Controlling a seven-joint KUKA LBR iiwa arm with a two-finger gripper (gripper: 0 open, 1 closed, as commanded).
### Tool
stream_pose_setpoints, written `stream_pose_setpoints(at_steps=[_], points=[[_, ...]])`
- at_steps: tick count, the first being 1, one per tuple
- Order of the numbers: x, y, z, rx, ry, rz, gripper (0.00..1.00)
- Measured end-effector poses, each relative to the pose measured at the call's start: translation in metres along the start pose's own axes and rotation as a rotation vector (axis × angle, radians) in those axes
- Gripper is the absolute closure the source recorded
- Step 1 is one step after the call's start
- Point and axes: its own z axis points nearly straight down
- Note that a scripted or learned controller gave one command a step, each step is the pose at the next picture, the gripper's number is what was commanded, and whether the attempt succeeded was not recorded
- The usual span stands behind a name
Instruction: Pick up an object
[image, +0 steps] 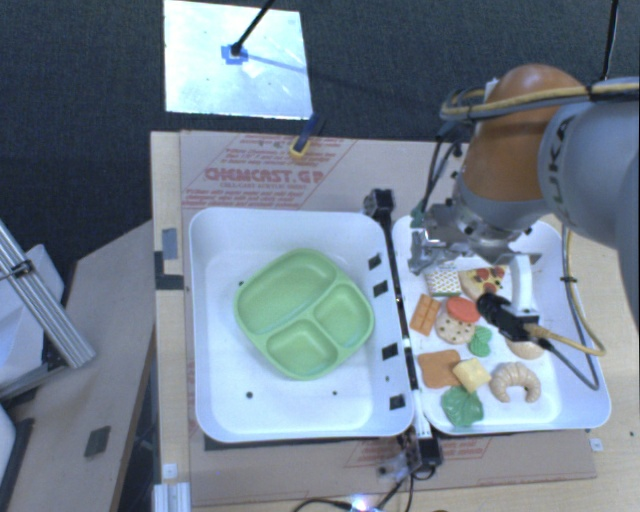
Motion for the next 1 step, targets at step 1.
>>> stream_pose_setpoints(at_steps=[1], points=[[0.0443, -0.0031, 0.0053, 0.0, 0.0, 0.001, 1.0]])
